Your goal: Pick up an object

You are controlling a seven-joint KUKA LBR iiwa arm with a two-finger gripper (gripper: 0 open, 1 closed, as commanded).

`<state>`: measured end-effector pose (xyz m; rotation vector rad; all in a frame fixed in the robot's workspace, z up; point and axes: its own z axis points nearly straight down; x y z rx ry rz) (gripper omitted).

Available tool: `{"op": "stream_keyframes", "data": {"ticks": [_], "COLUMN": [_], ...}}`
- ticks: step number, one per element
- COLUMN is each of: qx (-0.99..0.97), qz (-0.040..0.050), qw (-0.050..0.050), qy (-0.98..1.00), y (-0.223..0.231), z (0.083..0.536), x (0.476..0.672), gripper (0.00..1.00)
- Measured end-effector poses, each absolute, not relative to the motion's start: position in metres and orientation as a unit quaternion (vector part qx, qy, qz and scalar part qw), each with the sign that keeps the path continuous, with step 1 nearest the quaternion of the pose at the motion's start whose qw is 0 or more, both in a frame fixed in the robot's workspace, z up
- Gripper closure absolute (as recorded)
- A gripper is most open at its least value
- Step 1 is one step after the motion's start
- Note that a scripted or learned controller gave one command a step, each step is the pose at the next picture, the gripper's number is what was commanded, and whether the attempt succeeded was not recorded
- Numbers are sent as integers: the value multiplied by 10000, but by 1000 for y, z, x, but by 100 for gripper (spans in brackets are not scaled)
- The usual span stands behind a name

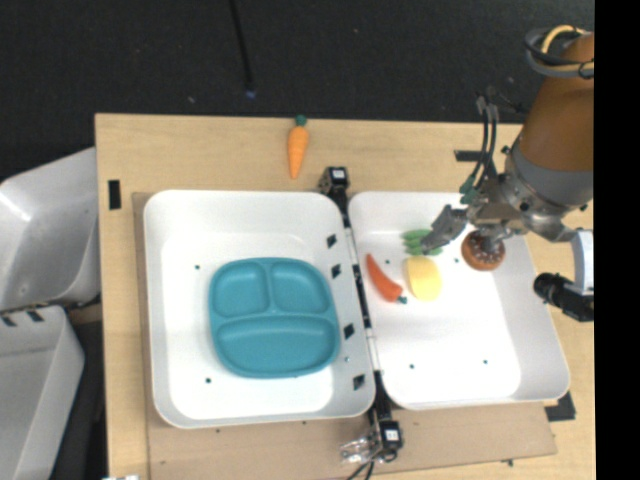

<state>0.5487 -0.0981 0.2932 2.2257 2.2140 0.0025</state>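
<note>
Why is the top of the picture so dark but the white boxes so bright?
In the camera view the light falls on the bench; the white bins reflect it brightly, while the floor behind is dark. The claw looks slightly blurred, and the blue plate shows soft shine.

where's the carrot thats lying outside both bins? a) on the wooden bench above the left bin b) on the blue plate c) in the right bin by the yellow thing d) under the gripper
a: the carrot lies on the bare wooden bench just beyond the top rim of the left bin, apart from the blue divided plate inside that bin.
</note>
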Motion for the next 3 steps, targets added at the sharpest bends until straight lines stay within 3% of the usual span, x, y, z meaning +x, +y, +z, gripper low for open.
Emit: {"op": "stream_keyframes", "data": {"ticks": [1,3], "qx": [7090,7075], "qz": [8,-18], "qw": [11,-13], "qy": [7052,7067], "y": [-98,-98], "z": [293,193], "x": [549,537], "gripper": [0,0]}}
